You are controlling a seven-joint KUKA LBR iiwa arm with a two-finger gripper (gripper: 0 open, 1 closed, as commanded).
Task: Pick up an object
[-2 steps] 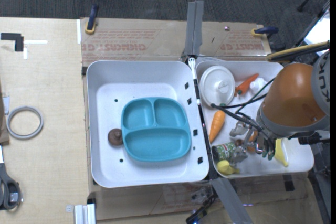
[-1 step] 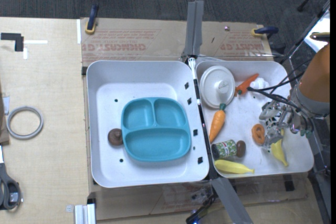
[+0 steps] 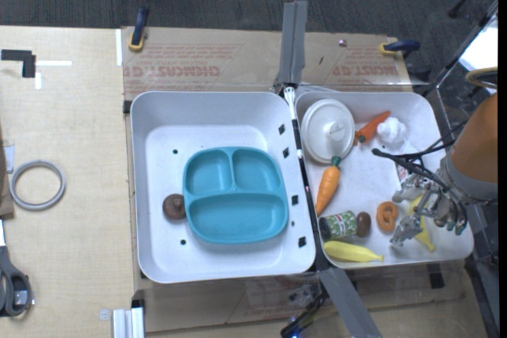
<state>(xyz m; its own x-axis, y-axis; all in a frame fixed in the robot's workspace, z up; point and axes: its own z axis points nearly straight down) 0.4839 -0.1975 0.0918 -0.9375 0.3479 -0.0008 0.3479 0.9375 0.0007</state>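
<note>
Two bins stand side by side on the desk (image 3: 63,91). In the left bin (image 3: 150,123) lies a divided plate (image 3: 235,195), with a small ball (image 3: 173,206) touching its left edge. The right bin (image 3: 424,111) holds a lid (image 3: 329,129) at the back, a carrot (image 3: 327,184) before it, and a banana (image 3: 352,252) at the front.

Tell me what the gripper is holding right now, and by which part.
It cannot be told. The gripper sits low in the right bin, beside the orange ring and above the banana, with no object visibly between its fingers.
</note>
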